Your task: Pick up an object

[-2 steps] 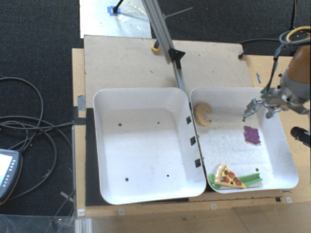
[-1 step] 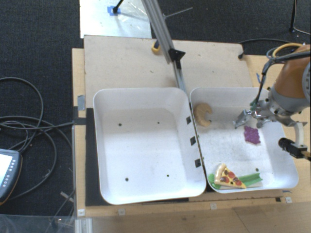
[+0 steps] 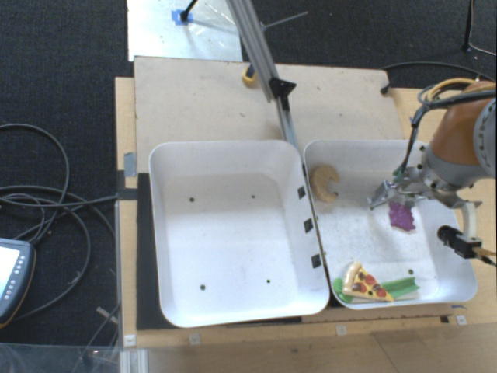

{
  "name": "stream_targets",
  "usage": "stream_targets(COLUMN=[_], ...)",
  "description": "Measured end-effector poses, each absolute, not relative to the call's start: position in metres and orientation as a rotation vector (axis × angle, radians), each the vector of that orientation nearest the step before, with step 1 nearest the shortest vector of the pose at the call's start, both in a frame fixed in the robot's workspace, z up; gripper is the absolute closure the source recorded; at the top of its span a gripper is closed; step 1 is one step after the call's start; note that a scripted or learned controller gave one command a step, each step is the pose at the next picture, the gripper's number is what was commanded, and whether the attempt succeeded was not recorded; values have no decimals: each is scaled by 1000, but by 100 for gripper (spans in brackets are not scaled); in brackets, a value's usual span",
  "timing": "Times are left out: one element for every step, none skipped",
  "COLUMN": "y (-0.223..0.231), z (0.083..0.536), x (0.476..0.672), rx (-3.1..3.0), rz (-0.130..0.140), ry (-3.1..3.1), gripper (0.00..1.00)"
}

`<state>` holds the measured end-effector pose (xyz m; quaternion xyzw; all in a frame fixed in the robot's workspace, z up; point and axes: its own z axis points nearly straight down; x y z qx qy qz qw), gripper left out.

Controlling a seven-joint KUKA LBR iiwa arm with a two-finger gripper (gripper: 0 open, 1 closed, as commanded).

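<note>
On the left, a white bin (image 3: 225,231) is sitting on the bench (image 3: 202,99), showing a few small dark dots on its floor. Just beside it, at three o'clock, a second white bin (image 3: 353,169) is lying edge to edge with it, and a row of small black clips is running down the seam between the two. A grey metal bar (image 3: 260,41) is slanting down from twelve o'clock and ending near that seam.

Inside the right bin, a tan croissant-shaped piece (image 3: 324,183) is resting at about ten o'clock, close to the shared wall. At six o'clock, a toy pizza slice (image 3: 365,283) is lying against the near rim, with a flat green piece (image 3: 396,287) lying just beside it and partly under it.

Toward three o'clock in that bin, a purple object (image 3: 401,217) is lying on the floor. The gripper (image 3: 397,196) is hanging right over its upper edge, with the grey arm and its orange band (image 3: 454,138) reaching in from the right. Whether the gripper is grasping the purple object or standing released is something I cannot tell.
</note>
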<state>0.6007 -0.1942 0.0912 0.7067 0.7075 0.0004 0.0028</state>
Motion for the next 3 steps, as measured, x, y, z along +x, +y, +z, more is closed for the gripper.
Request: stream_targets(y=[-194,-196,-198], z=[103,149,214], x=[602,597,599], rx=[2216,2218,2211], rz=[4,4,6], ry=[2218,2218,2219], gripper=[100,100,100])
